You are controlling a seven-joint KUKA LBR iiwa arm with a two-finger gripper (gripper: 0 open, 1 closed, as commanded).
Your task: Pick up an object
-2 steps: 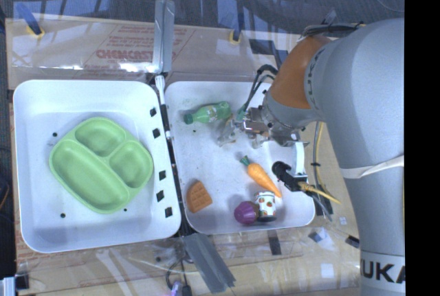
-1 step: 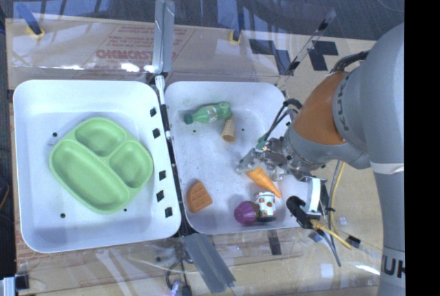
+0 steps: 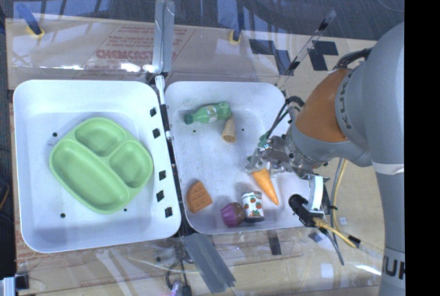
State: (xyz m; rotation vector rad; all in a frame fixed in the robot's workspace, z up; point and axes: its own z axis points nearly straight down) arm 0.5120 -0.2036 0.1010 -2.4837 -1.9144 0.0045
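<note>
The claw [image 3: 265,163] sat low in the right bin [image 3: 206,92], near its right wall, directly over the wide end of the carrot [image 3: 267,187]; whether it was wide or narrow could not be told. That placement suggested the carrot was the target, though nothing showed it gripped. The carrot lay flat, tip toward the bin's front right corner. A can [image 3: 253,206] stood just beside it, a bottle [image 3: 207,113] and cone [image 3: 228,128] toward the back. The left bin [image 3: 27,150] held a green tray [image 3: 100,164].
</note>
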